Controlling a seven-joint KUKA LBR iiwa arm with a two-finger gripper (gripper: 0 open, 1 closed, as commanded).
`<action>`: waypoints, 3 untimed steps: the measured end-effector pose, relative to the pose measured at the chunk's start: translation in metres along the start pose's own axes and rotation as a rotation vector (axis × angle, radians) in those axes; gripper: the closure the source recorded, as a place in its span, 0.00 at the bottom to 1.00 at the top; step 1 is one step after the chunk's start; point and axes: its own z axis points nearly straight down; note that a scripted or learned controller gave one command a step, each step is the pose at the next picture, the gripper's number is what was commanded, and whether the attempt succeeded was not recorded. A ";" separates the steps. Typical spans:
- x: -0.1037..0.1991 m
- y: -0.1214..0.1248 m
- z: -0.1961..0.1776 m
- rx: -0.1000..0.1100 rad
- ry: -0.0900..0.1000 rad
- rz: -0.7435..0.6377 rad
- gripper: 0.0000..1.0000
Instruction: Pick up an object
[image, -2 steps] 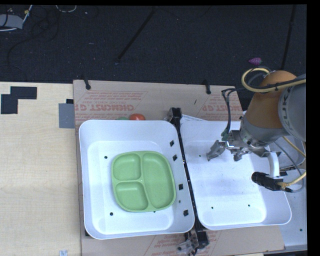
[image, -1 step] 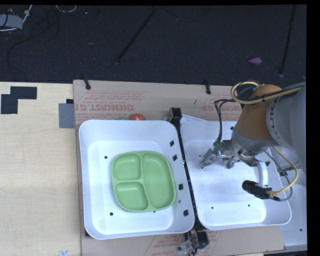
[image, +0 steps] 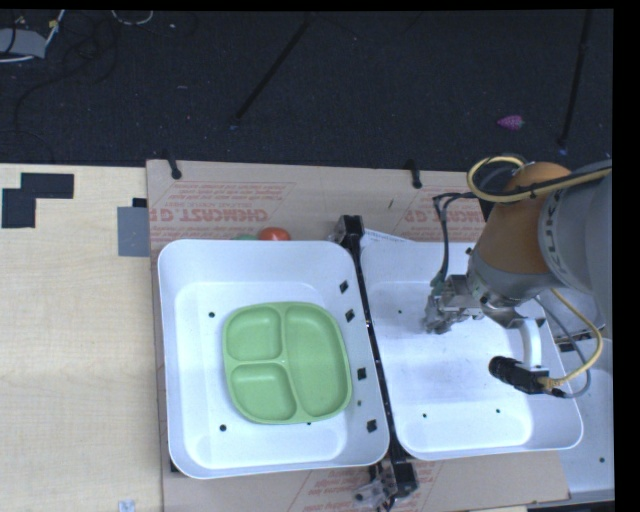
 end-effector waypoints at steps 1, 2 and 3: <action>-0.005 0.002 -0.043 -0.006 -0.002 0.003 1.00; -0.013 0.000 -0.105 -0.008 -0.002 0.004 1.00; -0.014 0.001 -0.128 -0.006 -0.002 0.000 1.00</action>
